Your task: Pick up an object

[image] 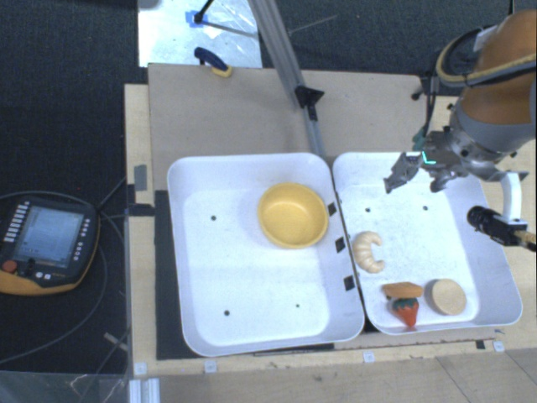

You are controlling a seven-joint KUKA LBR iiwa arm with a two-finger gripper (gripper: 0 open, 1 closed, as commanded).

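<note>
The gripper [417, 175] is spread open, holding nothing. It should drop straight over the croissant [368, 251], then squeeze.

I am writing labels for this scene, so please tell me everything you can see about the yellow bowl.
The yellow bowl is round, shallow and plain, with a smooth matte look like plastic. It stands upright, open side up, with nothing visible inside. It rests on the floor of the left white bin, in the upper right part, close to the wall beside the right bin. Nothing else touches it; the gripper hangs apart, above the other bin.
</note>
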